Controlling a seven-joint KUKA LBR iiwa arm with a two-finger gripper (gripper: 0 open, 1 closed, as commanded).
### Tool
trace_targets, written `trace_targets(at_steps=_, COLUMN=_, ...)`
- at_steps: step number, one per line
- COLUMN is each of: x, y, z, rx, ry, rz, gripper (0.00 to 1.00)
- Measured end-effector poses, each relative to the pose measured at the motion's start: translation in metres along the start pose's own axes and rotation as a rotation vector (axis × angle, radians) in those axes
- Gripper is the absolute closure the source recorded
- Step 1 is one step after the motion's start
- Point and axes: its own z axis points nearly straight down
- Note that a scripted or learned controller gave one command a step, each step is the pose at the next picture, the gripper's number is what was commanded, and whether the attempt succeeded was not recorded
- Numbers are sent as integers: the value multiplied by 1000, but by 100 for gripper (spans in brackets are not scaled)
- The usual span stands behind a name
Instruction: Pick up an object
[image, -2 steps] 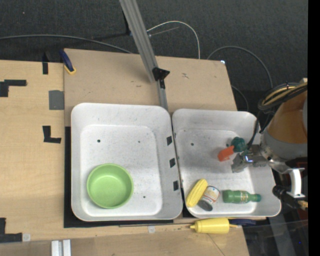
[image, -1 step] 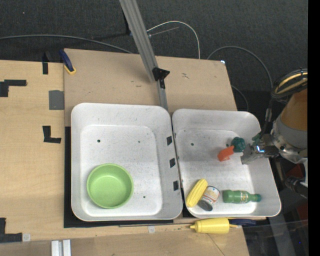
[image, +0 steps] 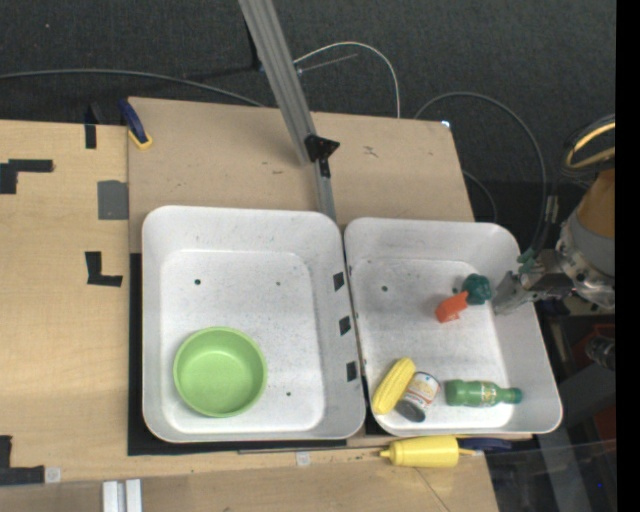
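Note:
In the right bin (image: 520, 340) lie a small orange object (image: 451, 308) with a dark teal piece (image: 477, 288) touching its upper right end, a yellow ribbed object (image: 393, 386), a small can (image: 419, 393) and a green bottle (image: 480, 393) on its side. My gripper (image: 513, 285) hangs over the bin's right rim, just right of the teal piece. Nothing shows in its grasp. A green bowl (image: 219, 371) sits in the left bin's (image: 240, 230) near left corner.
A yellow bottle (image: 425, 452) lies on the bench just outside the right bin's front rim. A grey metal pole (image: 285, 80) slants down to the gap between the bins at the back. Cables loop behind the bench.

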Motion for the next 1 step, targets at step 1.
trace_targets(at_steps=1, x=54, y=19, z=-8, rx=3, ry=3, rz=-5, gripper=100)
